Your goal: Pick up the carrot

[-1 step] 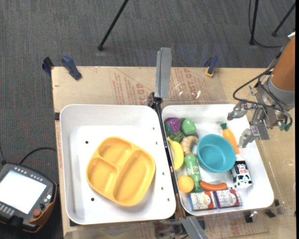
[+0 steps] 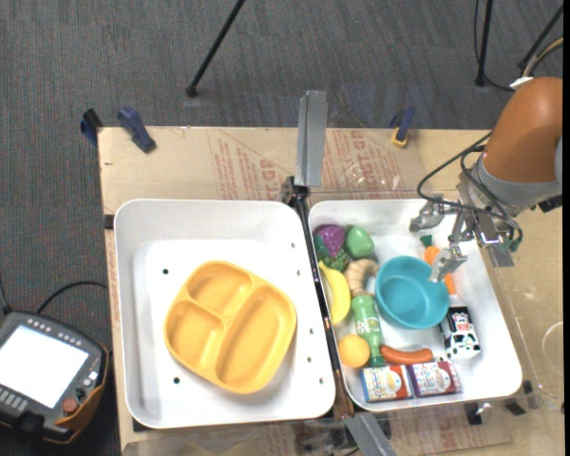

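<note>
Orange carrot [image 2: 429, 253] sits at the right bin's [image 2: 508, 354] far side, just beside the teal bowl [image 2: 411, 293]. Pincer [image 2: 448, 257] hovers right by it, still approach step. Can't tell its grip state. Next: descend, close squarely on it.

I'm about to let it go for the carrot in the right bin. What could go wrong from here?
1. The carrot is mostly hidden between the blue bowl and the gripper, so the fingers may hit the bowl rim instead.
2. The hot dog nearby is a similar orange-red and could be mistaken for the target.
3. The carrot lies close to the right bin's wall, leaving little room to close.
</note>
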Robot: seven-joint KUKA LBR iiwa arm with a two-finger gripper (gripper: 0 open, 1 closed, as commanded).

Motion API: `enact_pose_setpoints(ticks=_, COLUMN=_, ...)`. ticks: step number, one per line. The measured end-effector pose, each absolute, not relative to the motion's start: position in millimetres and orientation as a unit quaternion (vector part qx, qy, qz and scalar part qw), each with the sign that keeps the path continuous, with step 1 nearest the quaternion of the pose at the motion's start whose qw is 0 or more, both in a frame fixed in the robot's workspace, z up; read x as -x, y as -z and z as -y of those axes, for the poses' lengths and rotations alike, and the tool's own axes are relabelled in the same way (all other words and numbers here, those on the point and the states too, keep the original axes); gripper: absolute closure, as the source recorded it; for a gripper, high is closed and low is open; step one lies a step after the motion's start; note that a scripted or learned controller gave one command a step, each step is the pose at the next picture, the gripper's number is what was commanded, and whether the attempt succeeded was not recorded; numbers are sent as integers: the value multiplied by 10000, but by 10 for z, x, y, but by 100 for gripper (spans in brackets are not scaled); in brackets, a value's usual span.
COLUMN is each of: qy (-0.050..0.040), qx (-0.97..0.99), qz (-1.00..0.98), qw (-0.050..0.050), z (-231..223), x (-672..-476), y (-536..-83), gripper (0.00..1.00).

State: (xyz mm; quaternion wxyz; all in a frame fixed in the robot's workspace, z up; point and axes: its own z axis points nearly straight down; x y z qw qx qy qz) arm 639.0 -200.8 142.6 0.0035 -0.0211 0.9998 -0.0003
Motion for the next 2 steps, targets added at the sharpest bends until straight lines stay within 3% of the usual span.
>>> enact_pose_setpoints(ticks=1, qy=-13, qx=-383, qz=-9993, qw=-10, z=2083, x=-6426, y=-862, gripper=0)
enact_pose_setpoints(ticks=2, qy=-10, qx=-1097, qz=-9940, qw=-2, z=2034, x=-6339, y=-881, gripper=0)
